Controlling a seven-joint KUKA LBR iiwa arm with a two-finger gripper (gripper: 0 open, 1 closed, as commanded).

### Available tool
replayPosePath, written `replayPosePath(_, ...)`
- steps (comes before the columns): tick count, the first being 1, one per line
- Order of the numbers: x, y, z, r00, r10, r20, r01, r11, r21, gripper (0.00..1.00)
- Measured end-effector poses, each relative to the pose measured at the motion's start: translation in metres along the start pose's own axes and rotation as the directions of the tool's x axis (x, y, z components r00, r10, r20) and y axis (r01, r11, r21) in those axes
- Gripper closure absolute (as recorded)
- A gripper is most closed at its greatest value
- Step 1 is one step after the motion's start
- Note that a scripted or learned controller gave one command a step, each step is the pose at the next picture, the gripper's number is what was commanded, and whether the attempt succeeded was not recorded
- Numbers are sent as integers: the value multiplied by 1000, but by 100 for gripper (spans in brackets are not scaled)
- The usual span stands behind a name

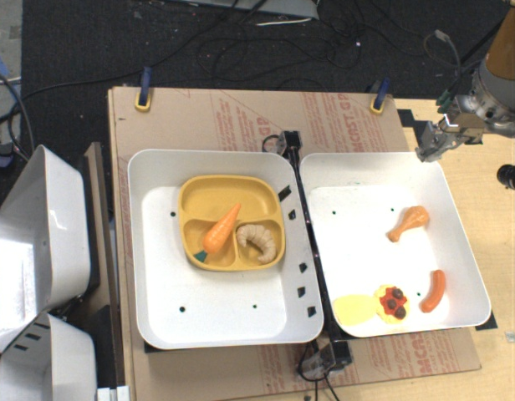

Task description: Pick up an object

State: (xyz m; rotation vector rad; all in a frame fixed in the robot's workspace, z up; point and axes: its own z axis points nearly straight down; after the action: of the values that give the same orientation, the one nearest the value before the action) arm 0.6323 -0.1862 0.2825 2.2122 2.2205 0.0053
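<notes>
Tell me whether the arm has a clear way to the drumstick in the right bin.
Probably yes. The drumstick lies alone on the right bin's open floor, apart from the sausage and the other food near the front. The pincer hangs by the bin's far right corner, with nothing between them.

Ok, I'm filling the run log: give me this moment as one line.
gripper: outside right bin's top-right corner, holding nothing | right bin: drumstick, sausage | left bin: yellow plate, carrot
</notes>
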Motion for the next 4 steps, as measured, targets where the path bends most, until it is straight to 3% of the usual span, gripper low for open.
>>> replayPosePath(4, 189, -93, 32, 1000, -4, -5, 4, 1000, 11, 100)
